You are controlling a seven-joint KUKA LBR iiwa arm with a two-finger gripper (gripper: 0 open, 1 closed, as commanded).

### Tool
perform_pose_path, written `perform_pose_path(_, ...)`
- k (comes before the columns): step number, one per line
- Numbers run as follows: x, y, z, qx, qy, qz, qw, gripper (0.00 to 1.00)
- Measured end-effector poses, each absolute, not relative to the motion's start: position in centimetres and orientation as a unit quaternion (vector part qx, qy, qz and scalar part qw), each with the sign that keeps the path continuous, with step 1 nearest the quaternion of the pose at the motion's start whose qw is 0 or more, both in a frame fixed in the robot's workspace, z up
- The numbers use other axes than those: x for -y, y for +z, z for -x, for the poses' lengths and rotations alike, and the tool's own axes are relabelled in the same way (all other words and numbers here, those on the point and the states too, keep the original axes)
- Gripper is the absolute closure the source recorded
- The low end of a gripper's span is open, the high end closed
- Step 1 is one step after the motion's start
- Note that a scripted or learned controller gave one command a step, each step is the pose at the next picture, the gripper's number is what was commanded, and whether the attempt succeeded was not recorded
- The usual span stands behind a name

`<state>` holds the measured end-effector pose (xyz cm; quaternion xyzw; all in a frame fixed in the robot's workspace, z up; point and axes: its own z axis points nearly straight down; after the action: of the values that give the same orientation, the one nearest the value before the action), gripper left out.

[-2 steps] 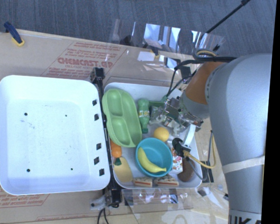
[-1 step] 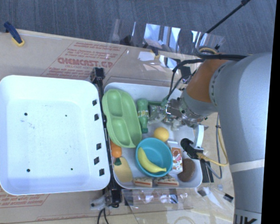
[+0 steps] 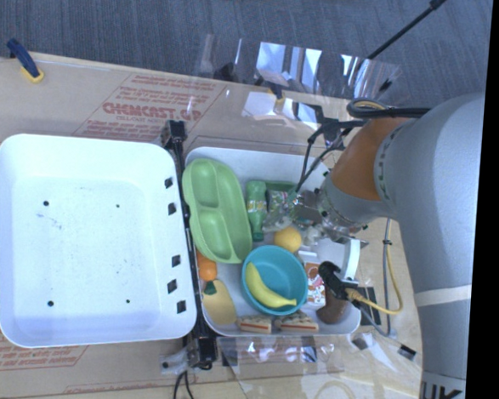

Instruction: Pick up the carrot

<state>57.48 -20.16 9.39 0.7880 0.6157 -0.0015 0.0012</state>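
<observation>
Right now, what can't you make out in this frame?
- Gripper, camera view: finger state hidden by the arm's wrist and clutter.
- Carrot: just an orange bit shows, mostly covered by the green tray.
- Items along the right bin front wall: too small to identify.

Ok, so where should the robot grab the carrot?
Probably by the bare orange end of the carrot, coming straight down from above. The rest looks tucked under the green tray. The blue bowl and a yellow fruit crowd its sides, so a sideways reach looks blocked.
</observation>
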Motion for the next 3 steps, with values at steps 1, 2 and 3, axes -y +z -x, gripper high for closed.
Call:
perform_pose_path(1,20.3,9.2,-56.0,-0.599,-0.0034,-0.801,-0.004,0.00)
perform_pose_path(2,20.9,9.1,-61.7,-0.651,-0.0102,-0.759,-0.004,0.00)
perform_pose_path(3,20.5,9.1,-58.8,-0.613,-0.0045,-0.790,-0.005,0.00)
